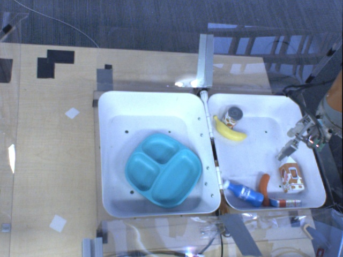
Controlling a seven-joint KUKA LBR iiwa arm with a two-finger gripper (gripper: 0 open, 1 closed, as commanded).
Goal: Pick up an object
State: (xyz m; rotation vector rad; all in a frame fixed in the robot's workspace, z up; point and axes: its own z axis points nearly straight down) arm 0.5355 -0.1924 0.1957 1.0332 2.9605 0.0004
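Gripper (293,141) reaches in from the right, fingers spread, empty above the right bin (257,105)

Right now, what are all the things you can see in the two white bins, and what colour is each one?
White plastic bins: two, side by side on the bench.
Blue divided plastic plate: one, left bin, near its middle.
Yellow banana: one, right bin, upper left part.
Small round can: one, grey top, just above the banana.
Blue bottle: one, lying along the right bin's lower edge.
Orange-red sausage-shaped toy: one, beside the blue bottle.
Orange and white packet: one, right bin, lower right.
Small tube-shaped thing: one, lower edge, colours unclear.
Two-finger gripper: one, grey, over the right bin's right side, above the packet.
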